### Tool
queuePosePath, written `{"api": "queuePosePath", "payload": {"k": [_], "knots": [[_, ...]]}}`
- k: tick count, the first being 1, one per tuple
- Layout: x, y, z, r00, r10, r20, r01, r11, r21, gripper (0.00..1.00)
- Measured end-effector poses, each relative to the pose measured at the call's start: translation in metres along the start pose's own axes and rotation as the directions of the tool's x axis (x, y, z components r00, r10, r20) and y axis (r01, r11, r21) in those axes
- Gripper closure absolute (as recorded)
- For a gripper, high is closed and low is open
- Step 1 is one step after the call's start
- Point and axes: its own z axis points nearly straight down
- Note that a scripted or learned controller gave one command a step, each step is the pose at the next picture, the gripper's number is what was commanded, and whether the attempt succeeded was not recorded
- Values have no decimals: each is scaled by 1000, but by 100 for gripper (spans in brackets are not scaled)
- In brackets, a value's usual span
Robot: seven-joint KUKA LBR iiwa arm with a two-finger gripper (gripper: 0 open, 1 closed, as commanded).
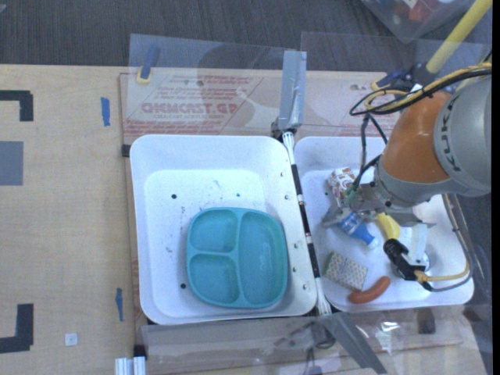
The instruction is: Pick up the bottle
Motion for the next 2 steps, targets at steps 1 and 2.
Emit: {"api": "queuePosePath", "payload": {"k": [1, 2], "knots": [[-1, 1, -11, 1000, 3, 1, -3, 1000, -6, 100], [-15, 72, -159, 996, 93, 0, -93, 996, 7, 100]]}}
